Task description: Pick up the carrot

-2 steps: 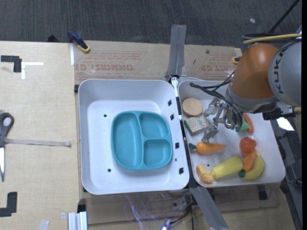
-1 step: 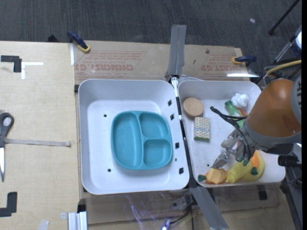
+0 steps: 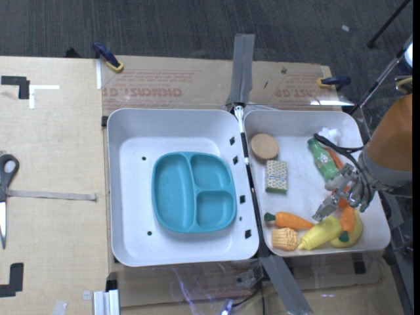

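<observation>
Claw [image 3: 336, 201] low over right bin [image 3: 298, 120], near-right part, can't tell its state. Carrot [image 3: 293, 220] lies to its left on bin floor, beside corn [image 3: 285, 239] and squash [image 3: 321, 233]. Left bin has teal plate [image 3: 194, 192].

carrot [image 3: 293, 220]: open above, left | blocked: corn [image 3: 285, 239] touching below, yellow squash [image 3: 321, 233] just right

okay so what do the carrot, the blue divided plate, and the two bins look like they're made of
Carrot: likely moulded plastic toy food, smooth, evenly orange, with a slight sheen. Blue divided plate: probably plastic, one even turquoise colour, soft rounded compartment ridges, matte to satin. Left bin and right bin: apparently thin formed white plastic, smooth, with rounded corners and mild glare.
</observation>
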